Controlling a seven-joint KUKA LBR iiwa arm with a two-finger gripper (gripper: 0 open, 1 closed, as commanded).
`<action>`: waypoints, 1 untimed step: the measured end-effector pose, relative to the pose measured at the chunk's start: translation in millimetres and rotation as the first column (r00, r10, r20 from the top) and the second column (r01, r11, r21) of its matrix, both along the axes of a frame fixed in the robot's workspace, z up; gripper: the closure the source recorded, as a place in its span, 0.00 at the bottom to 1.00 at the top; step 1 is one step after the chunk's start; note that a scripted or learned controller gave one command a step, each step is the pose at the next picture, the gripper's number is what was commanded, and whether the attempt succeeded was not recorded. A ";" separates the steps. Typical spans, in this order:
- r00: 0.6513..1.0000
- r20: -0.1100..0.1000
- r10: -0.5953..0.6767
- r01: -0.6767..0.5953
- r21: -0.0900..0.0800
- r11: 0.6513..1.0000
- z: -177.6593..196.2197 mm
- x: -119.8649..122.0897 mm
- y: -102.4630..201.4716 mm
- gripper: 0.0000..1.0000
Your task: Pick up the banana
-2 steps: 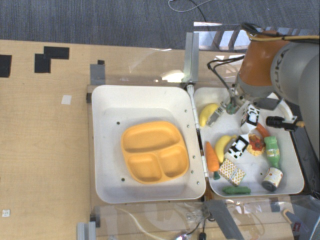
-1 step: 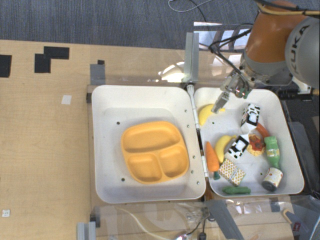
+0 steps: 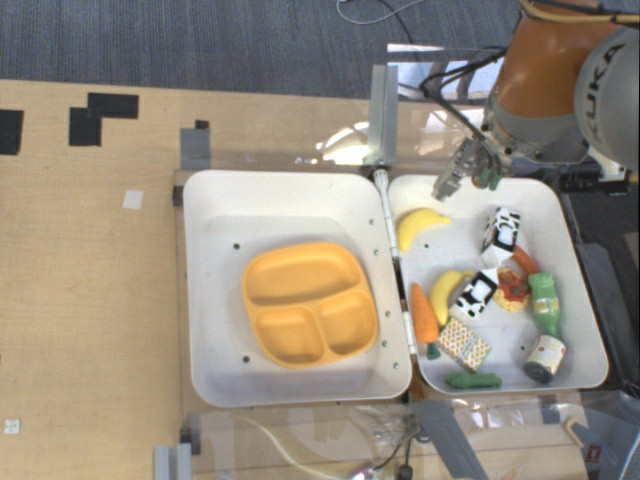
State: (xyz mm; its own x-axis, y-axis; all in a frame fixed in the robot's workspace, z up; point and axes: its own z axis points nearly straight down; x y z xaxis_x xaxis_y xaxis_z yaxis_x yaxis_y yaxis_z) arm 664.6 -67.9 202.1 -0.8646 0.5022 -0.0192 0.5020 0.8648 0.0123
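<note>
Tabletop (image 3: pixel 90 298) is light tan wood-grain board. Black rectangular markers (image 3: pixel 100 118) are fixed near its far left edge, and a small pale square tag (image 3: pixel 133 200) lies further in. Beyond the far edge, dark grey-blue carpet (image 3: pixel 200 18) covers the floor, crossed by a thin cable (image 3: pixel 400 10).

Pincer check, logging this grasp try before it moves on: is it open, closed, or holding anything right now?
Pincer: nothing between its fingers; open or closed cannot be told. It hangs over the right bin's far edge, just beyond the banana.
</note>
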 end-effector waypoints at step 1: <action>0.929 -0.011 -0.369 0.369 0.002 0.929 117.3 -13.4 -35.2 1.00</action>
State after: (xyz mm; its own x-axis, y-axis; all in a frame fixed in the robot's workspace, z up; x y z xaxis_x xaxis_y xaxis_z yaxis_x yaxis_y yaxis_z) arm 651.2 -103.1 319.4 -0.6181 0.7860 -0.0084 0.7860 0.6182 0.0080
